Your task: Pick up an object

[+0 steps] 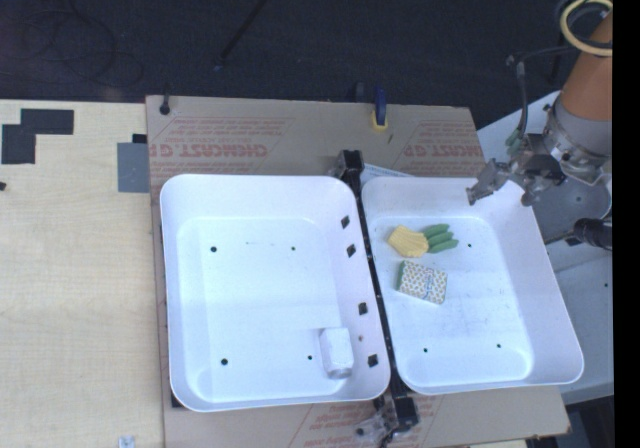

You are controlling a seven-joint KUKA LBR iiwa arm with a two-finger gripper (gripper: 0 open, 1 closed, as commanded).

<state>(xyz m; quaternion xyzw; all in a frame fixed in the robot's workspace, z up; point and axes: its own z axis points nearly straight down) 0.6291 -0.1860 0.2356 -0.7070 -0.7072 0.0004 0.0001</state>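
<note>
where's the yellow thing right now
The yellow object lies in the right bin, upper left part, touching the green object, just above the patterned packet.

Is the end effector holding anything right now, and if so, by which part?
Nothing is held. The end effector hovers over the right bin's far edge, apart from the yellow piece, green piece and patterned block.

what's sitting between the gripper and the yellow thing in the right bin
Nothing visible. The gripper hangs over the right bin's upper right rim, and the bin floor from there to the yellow object is bare. The green object touches its right side, which could crowd a grasp from there.
</note>
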